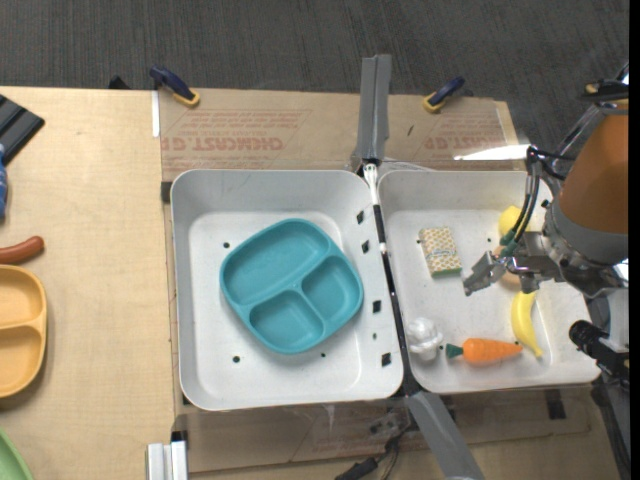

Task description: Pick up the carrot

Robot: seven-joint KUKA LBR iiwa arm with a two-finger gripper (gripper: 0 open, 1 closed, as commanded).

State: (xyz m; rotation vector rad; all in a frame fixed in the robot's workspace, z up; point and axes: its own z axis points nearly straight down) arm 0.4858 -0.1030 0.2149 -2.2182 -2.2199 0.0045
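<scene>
The gripper hovers with fingers apart and nothing between them above the right bin, near the carrot

1. a teal divided plate lies in the left bin.
2. in the right bin, a tan sponge sits toward 10 o'clock.
3. a yellow banana lies at 4 o'clock.
4. a small white object rests near 7 o'clock.
5. an orange plate sits on the bench's 9 o'clock edge.
</scene>
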